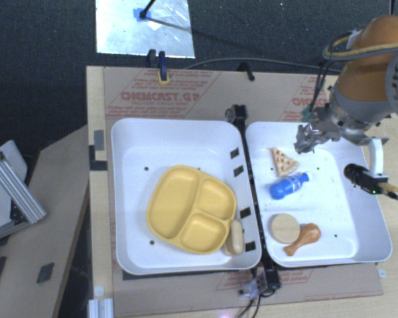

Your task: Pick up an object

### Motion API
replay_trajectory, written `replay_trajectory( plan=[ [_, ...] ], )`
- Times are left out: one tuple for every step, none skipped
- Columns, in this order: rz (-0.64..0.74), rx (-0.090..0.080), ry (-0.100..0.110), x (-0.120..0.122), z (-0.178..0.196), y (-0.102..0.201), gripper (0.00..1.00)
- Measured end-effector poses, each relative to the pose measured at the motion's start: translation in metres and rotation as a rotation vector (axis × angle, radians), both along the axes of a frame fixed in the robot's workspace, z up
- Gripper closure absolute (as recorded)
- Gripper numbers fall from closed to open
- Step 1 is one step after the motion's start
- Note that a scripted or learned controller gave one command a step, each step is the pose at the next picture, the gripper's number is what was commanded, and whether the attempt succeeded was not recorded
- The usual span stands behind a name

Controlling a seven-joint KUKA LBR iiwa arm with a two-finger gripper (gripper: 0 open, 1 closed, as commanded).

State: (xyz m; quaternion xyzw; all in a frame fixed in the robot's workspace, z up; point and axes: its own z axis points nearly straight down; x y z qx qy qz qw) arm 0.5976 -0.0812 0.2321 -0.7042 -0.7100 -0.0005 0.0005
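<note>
White bins (186,132); jaws' state unclear.

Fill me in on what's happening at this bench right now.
A grey and orange arm reaches in over the right bin, its gripper hovering near the back, just above a pizza slice toy. Nothing shows between its fingers. A blue bottle, a round tan disc and a drumstick toy lie nearby. The left bin holds a yellow divided tray.
</note>
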Motion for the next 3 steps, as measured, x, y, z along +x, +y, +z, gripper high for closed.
replay_trajectory(
  plan=[
    [0.001,0.001,0.001,-0.012,-0.010,0.057,1.00],
    [0.002,0.001,0.000,-0.024,-0.001,0.111,1.00],
    [0.003,0.001,0.002,-0.047,-0.008,0.170,1.00]
  ],
)
